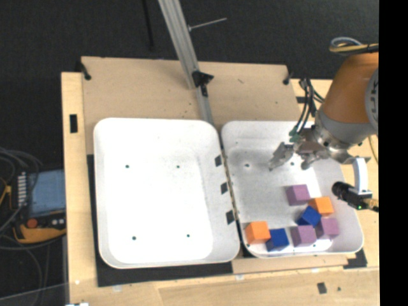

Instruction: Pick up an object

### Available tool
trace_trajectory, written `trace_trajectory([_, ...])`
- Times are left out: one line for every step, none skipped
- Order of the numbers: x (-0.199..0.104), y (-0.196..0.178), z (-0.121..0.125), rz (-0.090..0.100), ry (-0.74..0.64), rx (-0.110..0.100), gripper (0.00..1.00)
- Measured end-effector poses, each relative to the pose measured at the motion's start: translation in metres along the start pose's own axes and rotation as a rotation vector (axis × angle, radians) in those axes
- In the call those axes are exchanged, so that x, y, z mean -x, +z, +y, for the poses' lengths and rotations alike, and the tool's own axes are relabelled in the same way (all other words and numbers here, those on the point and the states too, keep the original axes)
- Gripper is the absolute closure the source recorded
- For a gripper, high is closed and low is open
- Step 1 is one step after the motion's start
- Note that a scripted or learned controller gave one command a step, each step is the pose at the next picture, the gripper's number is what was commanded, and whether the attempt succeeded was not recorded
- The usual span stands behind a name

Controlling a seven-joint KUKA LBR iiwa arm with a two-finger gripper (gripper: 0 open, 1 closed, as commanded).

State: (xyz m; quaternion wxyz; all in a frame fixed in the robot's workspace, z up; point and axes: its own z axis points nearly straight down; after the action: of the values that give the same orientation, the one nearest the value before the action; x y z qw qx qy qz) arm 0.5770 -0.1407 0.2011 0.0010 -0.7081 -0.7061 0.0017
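Nearest, I see blocks clustered at near edge of right bin (pixel 255 139): orange block (pixel 257 231), blue block (pixel 278 239), purple block (pixel 303 235). Farther, second purple block (pixel 298 194). Beyond, gripper (pixel 291 159) hovers over bare bin floor, fingers spread apart, nothing between them.

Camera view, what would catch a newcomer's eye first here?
The bright blocks crowded in the near corner of the right bin: an orange block beside a blue block, with purple ones like the purple block close by. Above them the grey arm's orange band stands out, its open claw hanging over bare bin floor.
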Motion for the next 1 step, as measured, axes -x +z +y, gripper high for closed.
trace_trajectory([0.0112, 0.0542, -0.0004, 0.000, -0.001, 0.000, 0.00])
